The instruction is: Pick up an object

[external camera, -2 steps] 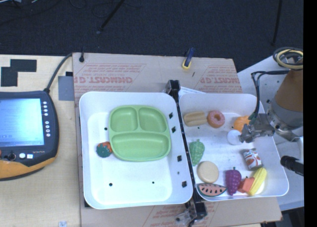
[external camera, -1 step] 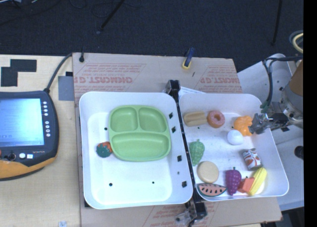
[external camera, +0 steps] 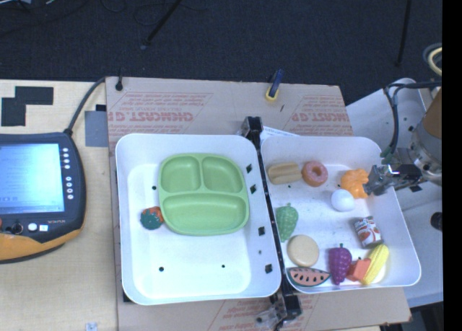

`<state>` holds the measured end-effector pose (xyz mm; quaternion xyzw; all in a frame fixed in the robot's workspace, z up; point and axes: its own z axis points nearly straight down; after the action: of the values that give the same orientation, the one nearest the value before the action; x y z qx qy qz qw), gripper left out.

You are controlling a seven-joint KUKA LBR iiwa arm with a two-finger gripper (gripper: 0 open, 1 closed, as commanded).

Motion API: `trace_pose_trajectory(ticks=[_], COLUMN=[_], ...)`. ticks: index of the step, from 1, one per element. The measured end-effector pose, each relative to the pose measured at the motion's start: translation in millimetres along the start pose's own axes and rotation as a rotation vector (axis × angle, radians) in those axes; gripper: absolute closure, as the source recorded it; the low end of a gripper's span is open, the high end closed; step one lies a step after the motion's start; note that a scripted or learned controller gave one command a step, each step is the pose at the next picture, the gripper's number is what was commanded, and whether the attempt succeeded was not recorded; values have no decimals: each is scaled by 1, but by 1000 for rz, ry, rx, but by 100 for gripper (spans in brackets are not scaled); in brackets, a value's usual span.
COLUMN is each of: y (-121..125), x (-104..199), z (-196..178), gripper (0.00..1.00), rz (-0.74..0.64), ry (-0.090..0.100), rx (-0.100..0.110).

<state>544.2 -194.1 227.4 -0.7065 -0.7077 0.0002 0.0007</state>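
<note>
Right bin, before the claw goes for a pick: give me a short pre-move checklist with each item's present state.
1. Claw over the right bin: ok, at its upper right edge.
2. Claw free of load: cannot tell, its tip is too small to read.
3. Nearest target clear: not ok, the orange toy sits right beside the white ball.
4. Donut separate from the bread roll: ok, gap between them.
5. Bottom right crowded: not ok, grapes, corn and watermelon slice are bunched.

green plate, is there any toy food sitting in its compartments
No, the green plate has nothing in its three compartments; a small round toy lies beside its left edge on the floor of the left bin.
</note>
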Motion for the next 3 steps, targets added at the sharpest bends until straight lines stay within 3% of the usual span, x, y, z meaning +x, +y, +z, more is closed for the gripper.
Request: trace_pose_trajectory(ticks=[3], y=[2], x=[174], z=[-16], gripper=[100], rz=[-4], ry=[3], rx=[3])
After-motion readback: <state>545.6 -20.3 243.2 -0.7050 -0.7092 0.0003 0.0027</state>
